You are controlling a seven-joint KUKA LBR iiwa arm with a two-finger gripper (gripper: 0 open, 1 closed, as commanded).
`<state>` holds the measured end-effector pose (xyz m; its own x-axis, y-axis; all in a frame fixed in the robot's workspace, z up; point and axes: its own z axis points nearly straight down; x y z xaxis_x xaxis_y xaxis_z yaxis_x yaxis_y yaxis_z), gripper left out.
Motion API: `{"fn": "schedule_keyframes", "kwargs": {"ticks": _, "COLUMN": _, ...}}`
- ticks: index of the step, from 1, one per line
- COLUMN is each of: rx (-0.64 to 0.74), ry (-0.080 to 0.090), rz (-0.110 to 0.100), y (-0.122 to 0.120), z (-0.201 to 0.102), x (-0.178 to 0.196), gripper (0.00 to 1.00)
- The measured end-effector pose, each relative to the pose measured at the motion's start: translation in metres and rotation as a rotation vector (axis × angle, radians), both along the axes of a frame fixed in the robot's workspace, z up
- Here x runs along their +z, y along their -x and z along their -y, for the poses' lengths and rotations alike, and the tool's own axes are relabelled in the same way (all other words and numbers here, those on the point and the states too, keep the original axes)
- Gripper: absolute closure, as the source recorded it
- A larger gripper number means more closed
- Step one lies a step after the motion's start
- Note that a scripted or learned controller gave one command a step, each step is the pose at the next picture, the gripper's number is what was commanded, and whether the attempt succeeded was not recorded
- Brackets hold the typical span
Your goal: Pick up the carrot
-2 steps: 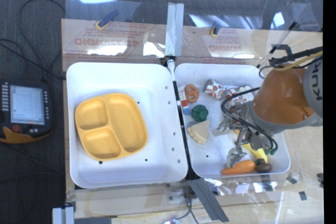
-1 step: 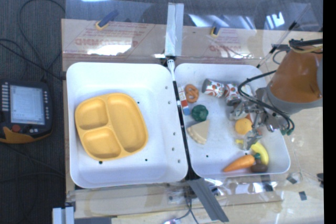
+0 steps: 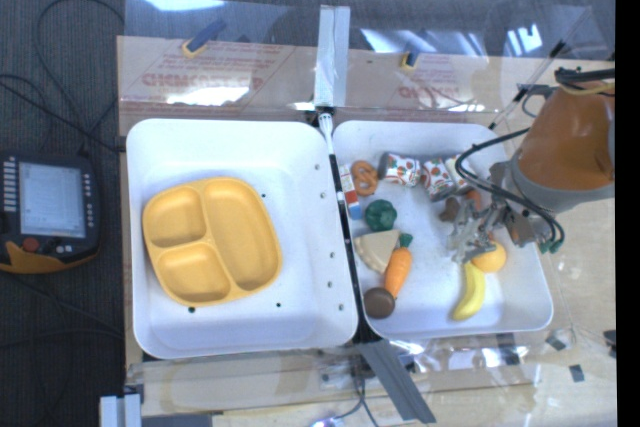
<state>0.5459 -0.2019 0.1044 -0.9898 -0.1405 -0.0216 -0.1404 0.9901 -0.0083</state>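
My gripper hangs at centre right, jaw state impossible to tell, and the carrot at lower centre touches a cheese wedge I risk snagging instead

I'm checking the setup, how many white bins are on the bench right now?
2. The shallow white plastic bin on the left holds a yellow divided plate; the shallow white plastic bin on the right holds the toy food.
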Motion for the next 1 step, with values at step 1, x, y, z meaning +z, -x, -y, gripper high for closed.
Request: {"fn": "schedule_keyframes", "kwargs": {"ticks": 1, "rx": -0.056, "ry": -0.001, "rz": -0.003, "y": 0.0302, "z": -0.0619, "x": -0.0107, "gripper": 1.0}}
